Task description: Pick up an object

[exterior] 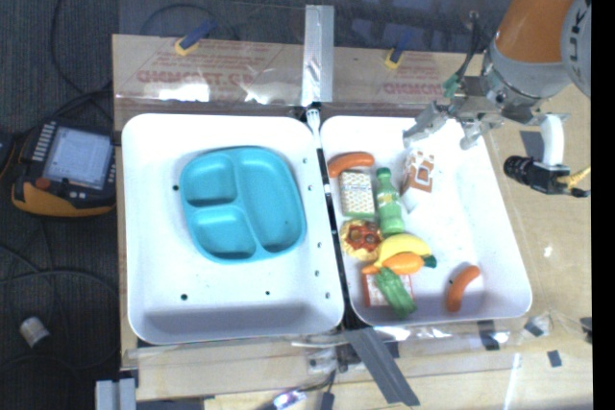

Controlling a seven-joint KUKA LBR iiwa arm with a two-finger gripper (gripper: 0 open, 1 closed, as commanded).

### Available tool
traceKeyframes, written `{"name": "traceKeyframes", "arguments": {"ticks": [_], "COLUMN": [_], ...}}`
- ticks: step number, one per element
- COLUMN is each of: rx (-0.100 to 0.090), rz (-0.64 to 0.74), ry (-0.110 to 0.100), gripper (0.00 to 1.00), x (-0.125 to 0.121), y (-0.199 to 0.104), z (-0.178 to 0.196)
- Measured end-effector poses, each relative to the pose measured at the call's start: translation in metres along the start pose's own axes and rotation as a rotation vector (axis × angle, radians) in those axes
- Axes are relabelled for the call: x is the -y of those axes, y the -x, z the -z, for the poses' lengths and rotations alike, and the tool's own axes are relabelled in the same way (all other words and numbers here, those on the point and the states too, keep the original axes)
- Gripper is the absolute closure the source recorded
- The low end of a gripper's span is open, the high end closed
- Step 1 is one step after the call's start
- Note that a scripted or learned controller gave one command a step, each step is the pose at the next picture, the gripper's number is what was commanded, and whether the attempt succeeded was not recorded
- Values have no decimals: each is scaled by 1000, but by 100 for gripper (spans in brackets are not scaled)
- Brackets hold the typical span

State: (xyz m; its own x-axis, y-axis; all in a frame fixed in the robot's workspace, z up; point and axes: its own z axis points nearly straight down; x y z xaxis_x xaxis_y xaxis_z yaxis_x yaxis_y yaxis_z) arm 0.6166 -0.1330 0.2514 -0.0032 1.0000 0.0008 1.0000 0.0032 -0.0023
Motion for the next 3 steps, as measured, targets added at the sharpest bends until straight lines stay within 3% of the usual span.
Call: {"name": "traceKeyframes", "arguments": {"ticks": [1,2,3], "rx": [-1,6,-2], "rz": [-382,-417,-714], "ry": [-2,11,-41], "gripper": [0,0,0], "x": [17,-26,-47], "y": [-10,23,39], "z": [-115,-162,-163]}}
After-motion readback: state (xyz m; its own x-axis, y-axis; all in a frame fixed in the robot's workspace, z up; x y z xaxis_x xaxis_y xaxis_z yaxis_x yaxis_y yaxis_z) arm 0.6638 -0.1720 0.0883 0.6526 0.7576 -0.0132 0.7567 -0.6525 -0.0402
